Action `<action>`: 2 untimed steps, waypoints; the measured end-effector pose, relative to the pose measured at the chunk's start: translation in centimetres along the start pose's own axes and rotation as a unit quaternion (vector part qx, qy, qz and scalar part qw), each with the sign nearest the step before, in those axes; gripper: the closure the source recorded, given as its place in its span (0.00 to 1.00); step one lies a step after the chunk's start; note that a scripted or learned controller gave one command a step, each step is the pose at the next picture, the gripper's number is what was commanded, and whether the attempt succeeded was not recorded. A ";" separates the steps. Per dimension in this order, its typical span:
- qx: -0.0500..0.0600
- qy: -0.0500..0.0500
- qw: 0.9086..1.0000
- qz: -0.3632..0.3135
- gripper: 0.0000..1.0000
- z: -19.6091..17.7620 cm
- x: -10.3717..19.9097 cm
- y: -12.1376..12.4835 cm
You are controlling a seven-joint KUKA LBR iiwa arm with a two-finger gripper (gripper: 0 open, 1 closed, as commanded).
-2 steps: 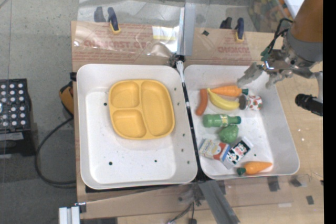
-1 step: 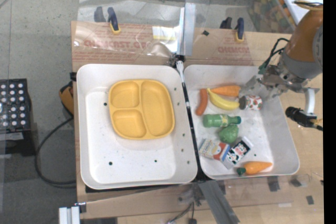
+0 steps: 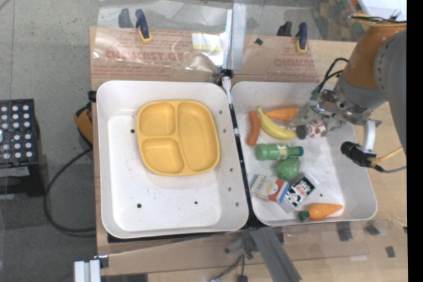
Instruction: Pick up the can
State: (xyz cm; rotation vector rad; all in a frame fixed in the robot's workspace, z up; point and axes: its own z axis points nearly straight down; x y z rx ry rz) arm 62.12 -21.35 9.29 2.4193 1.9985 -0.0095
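Nearest the camera, in the right bin [image 3: 360, 211], an orange carrot [image 3: 320, 211] lies by the front rim; just behind it sit a small carton with a cartoon face [image 3: 299, 191] and a red-and-white box [image 3: 268, 188], touching each other; a green leafy vegetable [image 3: 288, 168] rests just behind them, and a green bottle [image 3: 277, 152] lies on its side beyond that; farther back a banana [image 3: 274, 126] curves between a reddish sausage-shaped piece [image 3: 253, 127] on its left and a second carrot [image 3: 283, 113] behind it; the can [image 3: 314, 129], small with red and white markings, lies on its side just right of the banana, at the tip of the jaws [image 3: 316, 121]; whether they are spread or closed on it I cannot tell; the grey arm [image 3: 386, 72] with its orange band reaches in from the right; in the left bin [image 3: 112, 162] a yellow divided plate [image 3: 178, 137] lies toward the back; beyond both bins crumpled clear plastic [image 3: 165, 49] is clipped to the tabletop [image 3: 277, 56] with blue clamps [image 3: 141, 25].
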 end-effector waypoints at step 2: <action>0.000 0.002 0.999 0.048 1.00 -7.1 5.1 1.9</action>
